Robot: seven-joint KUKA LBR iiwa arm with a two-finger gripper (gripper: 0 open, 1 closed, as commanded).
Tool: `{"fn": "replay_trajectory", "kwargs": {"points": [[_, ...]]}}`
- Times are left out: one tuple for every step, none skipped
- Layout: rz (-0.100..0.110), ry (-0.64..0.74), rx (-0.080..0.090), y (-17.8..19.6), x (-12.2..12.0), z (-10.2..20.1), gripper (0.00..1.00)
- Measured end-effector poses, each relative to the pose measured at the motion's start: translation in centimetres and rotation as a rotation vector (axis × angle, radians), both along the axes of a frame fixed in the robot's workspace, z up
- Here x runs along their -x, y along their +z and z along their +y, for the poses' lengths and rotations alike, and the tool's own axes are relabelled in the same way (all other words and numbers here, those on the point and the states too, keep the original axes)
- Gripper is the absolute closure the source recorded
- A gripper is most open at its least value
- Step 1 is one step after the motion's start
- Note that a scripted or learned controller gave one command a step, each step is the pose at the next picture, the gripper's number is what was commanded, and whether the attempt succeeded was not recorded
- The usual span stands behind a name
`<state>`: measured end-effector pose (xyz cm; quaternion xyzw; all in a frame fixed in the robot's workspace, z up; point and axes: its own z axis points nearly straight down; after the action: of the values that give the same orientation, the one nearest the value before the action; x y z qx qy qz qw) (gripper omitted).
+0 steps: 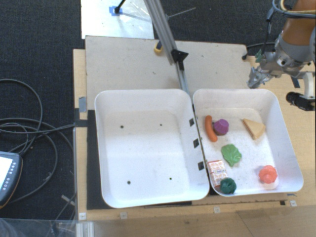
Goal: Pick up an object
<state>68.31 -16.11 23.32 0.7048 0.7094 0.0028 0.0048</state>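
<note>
The gripper (256, 78) hangs above the right bin (284, 127), by its far rim. Nothing's in it, though how far apart it's set, I can't tell. All the toy food is in that bin: orange carrot (211, 128) touching a purple lump (221, 127) near the left wall, cheese wedge (254, 128) towards the right wall, green leaf (231, 154) mid-bin. I'd go for the cheese: looks light, stiff, flat-sided, standing clear. Pinch across its flat sides.

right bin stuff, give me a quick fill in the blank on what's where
1. The purple ball lies right beside the ____ sausage.
2. The green leaf lies in the ____ bin.
3. The gripper hovers past that bin's ____ rim.

Missing words: orange; right; far
</note>
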Motion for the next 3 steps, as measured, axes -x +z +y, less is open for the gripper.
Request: {"fn": "replay_trajectory", "kwargs": {"points": [[0.003, 0.0, -0.001, 4.3, -0.2, 0.0, 1.0], [0.009, 0.003, -0.004, 2.8, 0.3, 5.0, 1.0], [0.01, 0.004, -0.005, 1.5, 0.5, 10.3, 1.0]]}}
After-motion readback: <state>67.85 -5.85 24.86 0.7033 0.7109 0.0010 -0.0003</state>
